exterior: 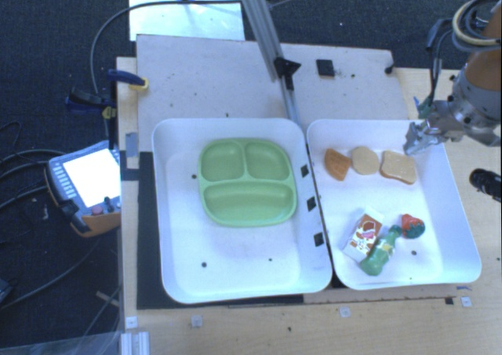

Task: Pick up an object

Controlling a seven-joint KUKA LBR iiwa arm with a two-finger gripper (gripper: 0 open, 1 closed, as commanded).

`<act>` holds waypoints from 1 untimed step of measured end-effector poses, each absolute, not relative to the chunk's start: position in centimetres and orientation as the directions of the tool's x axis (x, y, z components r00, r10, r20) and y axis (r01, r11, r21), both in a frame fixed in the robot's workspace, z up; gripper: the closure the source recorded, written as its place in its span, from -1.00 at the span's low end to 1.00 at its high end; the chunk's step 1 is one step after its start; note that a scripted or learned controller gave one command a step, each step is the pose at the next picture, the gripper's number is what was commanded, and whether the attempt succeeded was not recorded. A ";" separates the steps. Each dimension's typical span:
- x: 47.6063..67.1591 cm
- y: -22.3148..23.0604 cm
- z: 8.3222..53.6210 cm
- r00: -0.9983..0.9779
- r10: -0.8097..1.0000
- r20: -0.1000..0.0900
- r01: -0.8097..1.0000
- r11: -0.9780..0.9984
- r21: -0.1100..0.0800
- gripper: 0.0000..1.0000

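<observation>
- Bread slice [398, 167] lies flat in the right bin [463, 220], just below and a little left of the claw [416, 142]; its long axis runs left to right with a slight tilt down to the right.
- Next to it, farther left of the claw, sit a round pale biscuit [365, 160] and an orange wedge [337, 164], the three forming a row across the upper part of that bin.
- Well below the claw, a small carton [363, 237] with a red and white printed face lies at a slant; the print is too small to read.
- Beside the carton a green bottle [378, 255] lies with its long axis running from lower left to upper right, its neck toward a red and green strawberry toy [412, 226].
- Reaching in from the right, the grey arm [478, 103] bends down over the top right corner of the right bin, with the claw tip above the bin's upper rim.
- Whether the claw's fingers are apart or together cannot be told at this angle, and nothing is visible between them.
- Far left of the claw, the left bin [180, 267] carries a green divided plate [248, 182] with three sections.
- Both bins rest on the counter [212, 71].
</observation>
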State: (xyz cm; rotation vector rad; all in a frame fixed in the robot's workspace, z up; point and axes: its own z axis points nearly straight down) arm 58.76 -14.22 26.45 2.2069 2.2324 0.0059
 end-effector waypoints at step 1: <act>60.6 -8.3 25.5 -0.011 1.000 0.002 1.000 0.011 0.003 1.00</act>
